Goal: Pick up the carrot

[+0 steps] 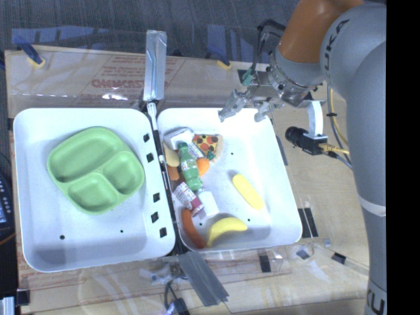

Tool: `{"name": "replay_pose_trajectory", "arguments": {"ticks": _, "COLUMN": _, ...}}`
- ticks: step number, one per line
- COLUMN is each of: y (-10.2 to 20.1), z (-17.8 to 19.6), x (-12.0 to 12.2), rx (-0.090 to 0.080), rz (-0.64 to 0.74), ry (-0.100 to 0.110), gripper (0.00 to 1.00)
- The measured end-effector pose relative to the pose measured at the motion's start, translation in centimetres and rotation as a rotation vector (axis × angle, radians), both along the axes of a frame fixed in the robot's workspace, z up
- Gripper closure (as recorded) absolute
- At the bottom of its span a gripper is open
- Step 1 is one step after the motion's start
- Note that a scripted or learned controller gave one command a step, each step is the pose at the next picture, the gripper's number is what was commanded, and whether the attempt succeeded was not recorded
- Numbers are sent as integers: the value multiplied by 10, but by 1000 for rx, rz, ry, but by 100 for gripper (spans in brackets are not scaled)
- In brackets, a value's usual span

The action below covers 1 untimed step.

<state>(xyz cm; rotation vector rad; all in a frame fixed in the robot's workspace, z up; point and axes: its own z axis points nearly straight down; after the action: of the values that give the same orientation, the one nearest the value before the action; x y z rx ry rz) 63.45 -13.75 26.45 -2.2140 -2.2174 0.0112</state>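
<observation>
Two bins: side by side on the worktop
Left bin: green divided plate
Right bin: carrot beside green bottle, pizza slice, banana, yellow piece
Hand: fingers apart, holding nothing, above right bin's far rim

A robot lab: a wooden bench bears two taped-down white bins, toy food beside a green plate, on grey carpet.
</observation>
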Motion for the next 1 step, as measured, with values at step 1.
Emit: {"name": "replay_pose_trajectory", "arguments": {"ticks": 1, "y": 12, "z": -111, "x": -18, "rx": -1, "rz": -50, "ry": 5, "gripper": 0}}
